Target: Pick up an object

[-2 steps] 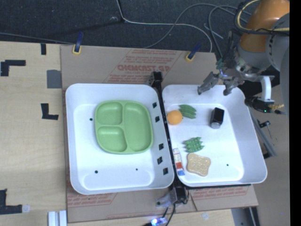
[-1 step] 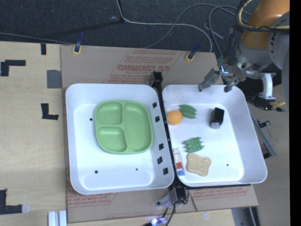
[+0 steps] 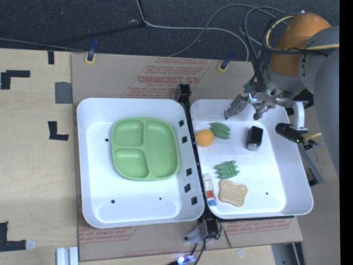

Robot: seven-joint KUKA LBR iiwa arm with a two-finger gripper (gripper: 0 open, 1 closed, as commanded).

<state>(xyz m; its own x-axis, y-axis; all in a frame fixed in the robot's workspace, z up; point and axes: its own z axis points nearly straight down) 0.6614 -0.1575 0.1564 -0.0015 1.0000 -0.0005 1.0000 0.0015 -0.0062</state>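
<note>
Black cylinder (image 3: 254, 137) lies just below end effector (image 3: 246, 110); fingers spread apart, holding nothing.

Even, diffuse overhead light leaves the two shallow white plastic bins (image 3: 99, 203) bright yet unglared, with faint soft shadows just under the spread jaws of the grey two-finger gripper (image 3: 246, 110), and the whole picture slightly soft and grainy.

A light green divided plate (image 3: 145, 148) is seen in the white left bin (image 3: 94, 203); beside it, an orange ball (image 3: 204, 138), a black cylinder (image 3: 254, 137) and a tan toast slice (image 3: 232, 192).
</note>
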